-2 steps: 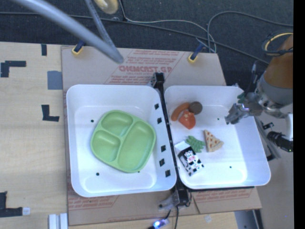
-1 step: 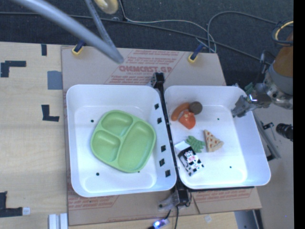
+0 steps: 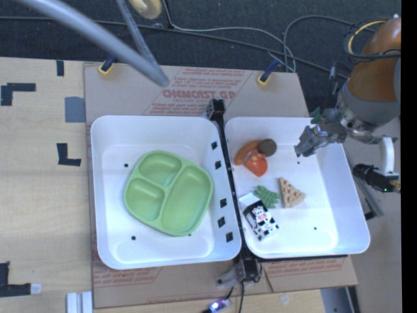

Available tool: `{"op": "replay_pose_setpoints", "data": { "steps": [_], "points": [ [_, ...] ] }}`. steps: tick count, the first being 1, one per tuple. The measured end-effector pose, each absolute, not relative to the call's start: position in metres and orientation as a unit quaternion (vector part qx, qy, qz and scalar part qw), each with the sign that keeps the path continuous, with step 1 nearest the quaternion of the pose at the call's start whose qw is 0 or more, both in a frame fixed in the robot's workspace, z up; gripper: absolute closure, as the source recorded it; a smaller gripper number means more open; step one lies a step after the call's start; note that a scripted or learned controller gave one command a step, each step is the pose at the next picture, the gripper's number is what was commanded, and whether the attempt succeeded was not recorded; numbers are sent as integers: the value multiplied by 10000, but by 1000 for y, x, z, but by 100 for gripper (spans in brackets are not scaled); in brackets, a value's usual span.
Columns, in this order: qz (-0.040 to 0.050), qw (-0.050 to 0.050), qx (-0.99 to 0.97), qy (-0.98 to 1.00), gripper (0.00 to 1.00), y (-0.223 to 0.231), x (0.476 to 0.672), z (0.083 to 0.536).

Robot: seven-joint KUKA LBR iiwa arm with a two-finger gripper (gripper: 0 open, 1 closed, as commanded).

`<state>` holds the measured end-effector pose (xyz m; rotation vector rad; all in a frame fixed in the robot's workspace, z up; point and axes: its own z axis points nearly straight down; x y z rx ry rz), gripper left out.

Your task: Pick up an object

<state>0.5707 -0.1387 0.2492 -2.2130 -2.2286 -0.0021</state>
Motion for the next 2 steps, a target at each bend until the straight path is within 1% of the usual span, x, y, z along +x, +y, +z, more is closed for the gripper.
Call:
{"op": "replay_pose_setpoints", "data": {
  "steps": [1,2],
  "points": [
    [5,9,-7052,-7090,100,-91,584,234],
    [-4,6,-7048,-7095,100,-43,603,241]
  ]
}}
